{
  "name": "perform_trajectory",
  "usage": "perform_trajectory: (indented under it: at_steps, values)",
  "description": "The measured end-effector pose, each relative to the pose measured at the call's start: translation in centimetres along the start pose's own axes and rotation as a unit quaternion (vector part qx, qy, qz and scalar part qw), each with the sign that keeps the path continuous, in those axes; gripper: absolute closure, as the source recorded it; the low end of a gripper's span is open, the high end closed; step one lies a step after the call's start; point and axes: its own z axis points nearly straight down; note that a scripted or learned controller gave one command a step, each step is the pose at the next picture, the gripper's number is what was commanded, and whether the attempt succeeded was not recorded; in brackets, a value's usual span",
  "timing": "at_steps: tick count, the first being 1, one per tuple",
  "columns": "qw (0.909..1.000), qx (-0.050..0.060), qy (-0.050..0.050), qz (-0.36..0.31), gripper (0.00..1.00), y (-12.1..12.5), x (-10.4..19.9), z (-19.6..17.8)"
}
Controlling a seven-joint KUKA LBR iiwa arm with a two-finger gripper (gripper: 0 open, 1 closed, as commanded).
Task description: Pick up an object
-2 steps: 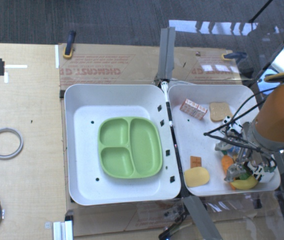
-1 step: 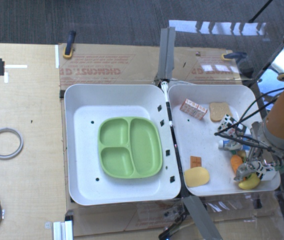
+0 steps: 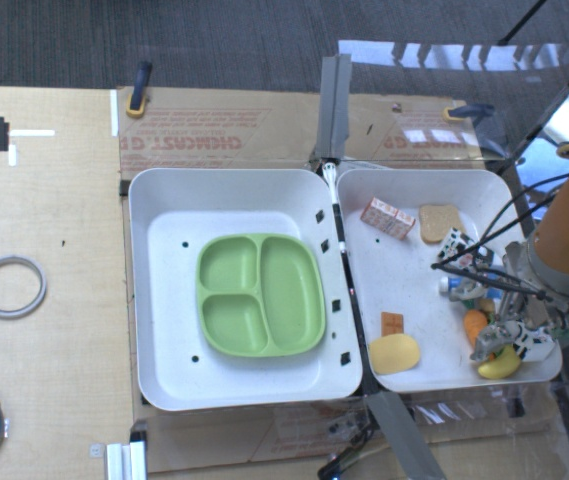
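- Camera view: gripper point(image 3: 509, 330) is low in the right bin's point(image 3: 414, 363) near corner, over the banana point(image 3: 497, 367) and carrot point(image 3: 476, 326).
- Whether it is open or closed, I cannot tell.
- Judged step: closing in for the grasp; next comes a clean pinch, then a lift.

You see two white bins point(image 3: 149, 268); a pale green divided plate point(image 3: 262, 295); a yellow banana point(image 3: 498, 366); an orange carrot point(image 3: 476, 326); a tan bread slice point(image 3: 439, 222).
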Motion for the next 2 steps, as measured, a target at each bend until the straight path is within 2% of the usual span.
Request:
perform_trajectory:
  at_steps: [1, 2]
  values:
    - [1.0000, 0.000, -0.002, 0.000, 1.00, 0.11, -0.21, -0.95]
    - [1.0000, 0.000, -0.002, 0.000, 0.00, 0.11, -0.19, -0.94]
